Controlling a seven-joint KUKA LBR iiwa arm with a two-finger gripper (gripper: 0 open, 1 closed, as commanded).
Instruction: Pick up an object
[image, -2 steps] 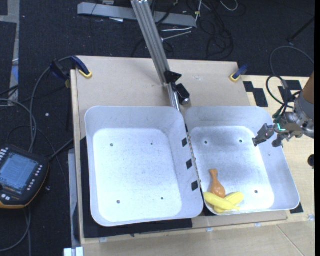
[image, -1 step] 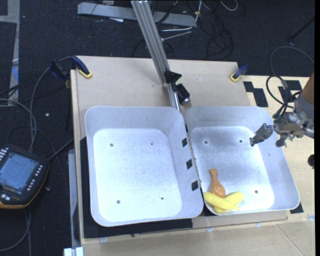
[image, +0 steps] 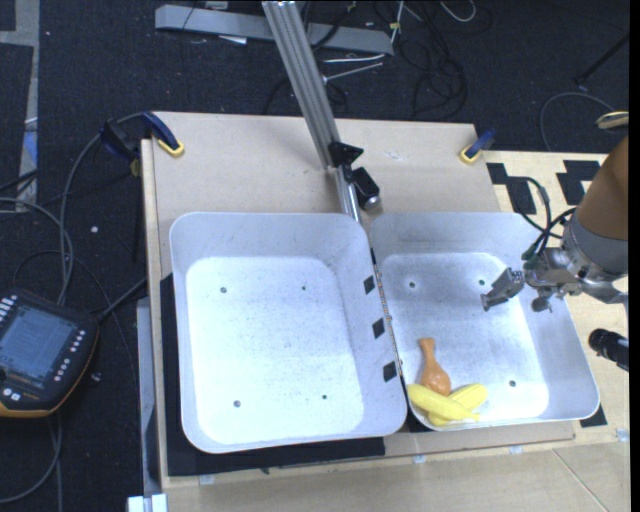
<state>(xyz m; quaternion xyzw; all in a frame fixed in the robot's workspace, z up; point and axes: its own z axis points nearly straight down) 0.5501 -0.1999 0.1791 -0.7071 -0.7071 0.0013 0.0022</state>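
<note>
Dark carpet with loose cables is seen all around a light wooden surface (image: 250, 165). Two shallow white bins are set side by side on the surface. The left bin (image: 200, 250) has nothing but small dark dots on its floor. In the right bin (image: 560, 370), two toys are found near the front edge, close to the front left corner. One is an orange toy (image: 433, 371) shaped like a little drumstick, with its thin end pointed toward the back. One is a yellow banana (image: 447, 402), laid just in front of the orange toy and touching it. The grey arm (image: 600, 215) is reached in from the right side. The jaws (image: 512, 287) are held over the back part of the right bin, well apart from both toys. Nothing is seen between them. Whether they are spread or pressed together cannot be told. A slanted metal pole (image: 310, 95) is fixed at the back edge of the surface, between the two bins.
</note>
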